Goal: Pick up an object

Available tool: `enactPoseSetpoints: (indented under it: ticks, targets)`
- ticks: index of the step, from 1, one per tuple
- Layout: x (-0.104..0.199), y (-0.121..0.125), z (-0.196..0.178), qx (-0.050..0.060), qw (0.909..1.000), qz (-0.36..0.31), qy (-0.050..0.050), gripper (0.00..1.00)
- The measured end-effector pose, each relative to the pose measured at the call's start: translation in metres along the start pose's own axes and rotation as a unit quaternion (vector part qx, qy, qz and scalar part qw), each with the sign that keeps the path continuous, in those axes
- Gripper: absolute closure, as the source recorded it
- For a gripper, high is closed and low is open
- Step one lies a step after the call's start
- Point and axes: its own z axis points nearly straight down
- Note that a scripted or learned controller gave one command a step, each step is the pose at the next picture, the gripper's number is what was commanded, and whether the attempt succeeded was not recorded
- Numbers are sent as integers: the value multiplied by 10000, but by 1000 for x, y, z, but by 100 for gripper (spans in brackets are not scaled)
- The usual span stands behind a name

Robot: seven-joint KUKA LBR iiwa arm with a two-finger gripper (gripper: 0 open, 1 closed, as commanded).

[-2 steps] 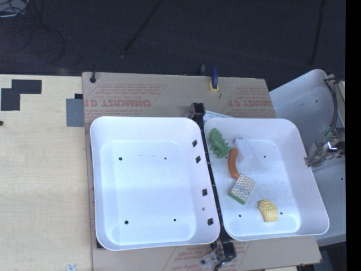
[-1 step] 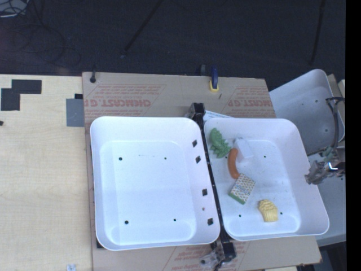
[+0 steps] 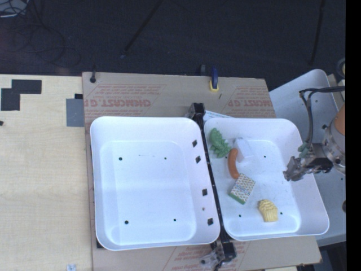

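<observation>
Down on the bench, two white bins sat side by side, and the right bin (image 3: 307, 219) held all the loose things. The gripper (image 3: 294, 171) hung over that bin's right part, near its right wall, with nothing visible between its tips; whether it was open or closed could not be told, as it looked dark and small. Every object lay well apart from the gripper, toward the bin's left half. A green leafy toy (image 3: 219, 144) lay near the bin's upper left corner. An orange sausage (image 3: 233, 164) lay just below and right of it, touching a pale whitish piece (image 3: 244, 149). A checked sponge (image 3: 242, 188) sat below the sausage, and a yellow corn piece (image 3: 268, 210) lay nearer the bin's lower edge. The left bin (image 3: 101, 168) stood beside it.
</observation>
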Motion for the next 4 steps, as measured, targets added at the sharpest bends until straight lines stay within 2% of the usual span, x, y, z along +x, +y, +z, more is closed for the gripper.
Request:
enactPoseSetpoints:
  ticks: [1, 2, 3, 4]
  targets:
    - [-74, -1, -8, -9, 10000, 49, -18, 100]
    - [9, 8, -77, -39, 10000, -16, -5, 100]
    - [-75, -2, -130, -31, 10000, 61, -35, 100]
    - [-10, 13, -71, 18, 10000, 4, 5, 100]
